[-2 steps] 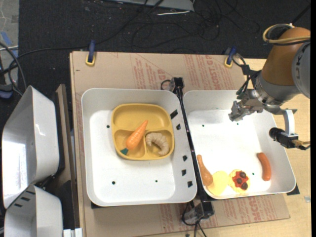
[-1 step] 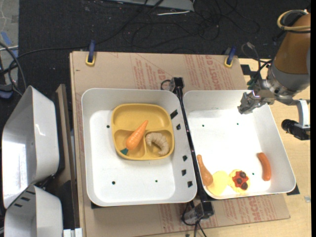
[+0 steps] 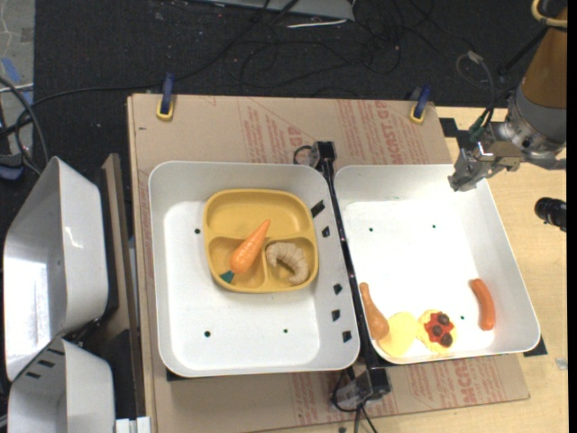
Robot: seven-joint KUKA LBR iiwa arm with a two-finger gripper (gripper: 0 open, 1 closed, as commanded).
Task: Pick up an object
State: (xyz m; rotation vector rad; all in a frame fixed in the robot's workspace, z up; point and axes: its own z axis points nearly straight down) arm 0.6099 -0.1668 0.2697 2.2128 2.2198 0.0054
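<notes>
My gripper (image 3: 466,177) hangs over the far right corner of the right bin (image 3: 424,242), with nothing seen between its fingers. In that bin's near part lie an orange drumstick-shaped toy (image 3: 372,311), a yellow piece with a red and dark topping (image 3: 436,329), and an orange sausage (image 3: 484,303). The left bin (image 3: 180,323) bears a yellow divided plate (image 3: 221,219). An orange carrot (image 3: 250,246) and a pale shrimp-like toy (image 3: 289,260) lie in the plate's compartments.
Both bins rest on a cardboard sheet (image 3: 270,120) held by yellow clamps (image 3: 165,106) at the back. Cables cross the dark floor behind. White containers (image 3: 54,260) stand off the bench to the left.
</notes>
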